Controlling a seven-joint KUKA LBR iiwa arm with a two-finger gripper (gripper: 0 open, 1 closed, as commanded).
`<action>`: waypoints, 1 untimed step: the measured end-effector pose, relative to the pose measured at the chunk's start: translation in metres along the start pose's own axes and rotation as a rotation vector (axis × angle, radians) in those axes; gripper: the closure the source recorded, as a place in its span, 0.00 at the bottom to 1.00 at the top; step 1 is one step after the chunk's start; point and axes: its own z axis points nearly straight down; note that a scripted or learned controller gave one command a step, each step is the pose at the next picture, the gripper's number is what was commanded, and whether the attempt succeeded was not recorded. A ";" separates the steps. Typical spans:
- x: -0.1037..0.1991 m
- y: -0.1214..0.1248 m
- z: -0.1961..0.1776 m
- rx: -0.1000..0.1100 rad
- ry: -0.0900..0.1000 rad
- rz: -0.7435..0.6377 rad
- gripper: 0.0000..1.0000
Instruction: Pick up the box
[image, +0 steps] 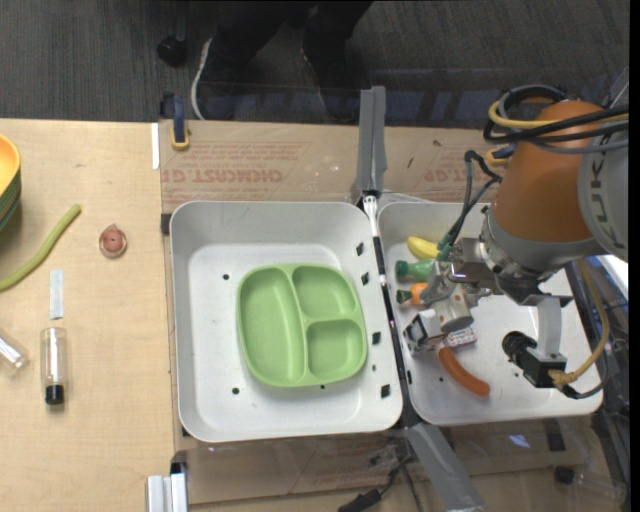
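gripper (450, 290) low in rt bin (520, 400), box (440, 330) just below it; grip state unclear.

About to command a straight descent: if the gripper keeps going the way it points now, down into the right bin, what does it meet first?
Most likely the small box just beneath the gripper, among the clutter in the right bin. The orange sausage-shaped toy lies nearer the camera, off that line. Depth from this slanted view is uncertain.

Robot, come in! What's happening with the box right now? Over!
Gripper low in right bin, among the toys. Box just below it, grip not confirmed. Banana and orange sausage crowd close. Green tray sits in left bin.
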 end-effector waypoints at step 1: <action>-0.105 -0.023 -0.093 -0.003 -0.001 -0.108 1.00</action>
